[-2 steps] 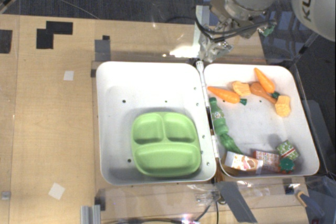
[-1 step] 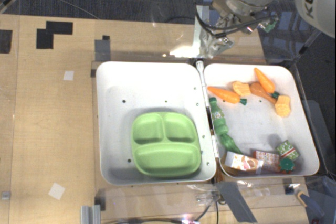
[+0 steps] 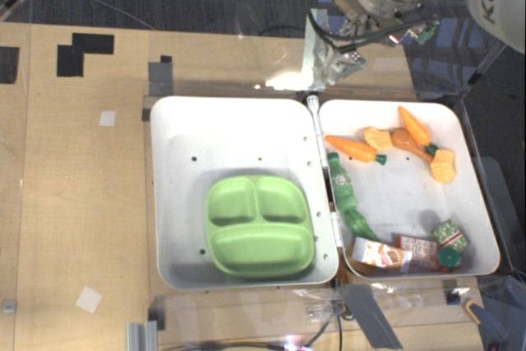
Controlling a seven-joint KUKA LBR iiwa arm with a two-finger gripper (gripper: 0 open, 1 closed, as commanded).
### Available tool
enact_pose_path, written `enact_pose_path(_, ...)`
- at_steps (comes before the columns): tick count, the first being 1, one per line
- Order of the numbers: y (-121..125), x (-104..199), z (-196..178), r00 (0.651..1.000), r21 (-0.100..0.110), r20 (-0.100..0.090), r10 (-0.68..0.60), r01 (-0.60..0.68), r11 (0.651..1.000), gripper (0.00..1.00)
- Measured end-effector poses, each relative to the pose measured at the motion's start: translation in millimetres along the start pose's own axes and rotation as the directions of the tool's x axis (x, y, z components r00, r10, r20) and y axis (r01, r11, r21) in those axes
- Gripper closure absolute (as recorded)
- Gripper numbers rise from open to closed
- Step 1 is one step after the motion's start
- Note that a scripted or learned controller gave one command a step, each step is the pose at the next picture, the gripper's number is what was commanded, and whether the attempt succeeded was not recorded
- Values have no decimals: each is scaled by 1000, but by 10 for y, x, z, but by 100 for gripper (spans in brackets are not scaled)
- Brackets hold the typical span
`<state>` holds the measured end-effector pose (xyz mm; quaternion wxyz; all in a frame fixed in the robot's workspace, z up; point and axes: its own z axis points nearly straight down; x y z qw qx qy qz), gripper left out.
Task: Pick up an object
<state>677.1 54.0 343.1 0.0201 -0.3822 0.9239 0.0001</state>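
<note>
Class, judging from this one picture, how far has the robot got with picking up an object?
Nothing looks done: the toy carrots and the small cartons all lie in the right bin. In progress: the hand hangs above the bins' far edge, with nothing visible in it. Left: descending, gripping one item and lifting it.

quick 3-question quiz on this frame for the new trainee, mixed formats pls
1. True or false: the green divided plate lies in the left bin.
2. Multiple choice: the gripper is seen (A) down among the carrots, (B) above the far edge of the bench near where the two bins meet, (C) over the green plate.
3. Fill in: the orange carrot toys lie at the far side of the ____ bin.

Key: 1 true; 2 B; 3 right.
</note>
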Motion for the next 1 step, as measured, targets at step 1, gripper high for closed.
enact_pose_path(1,-14,-23,-121,1000,4,9,1,-1,1000,100)
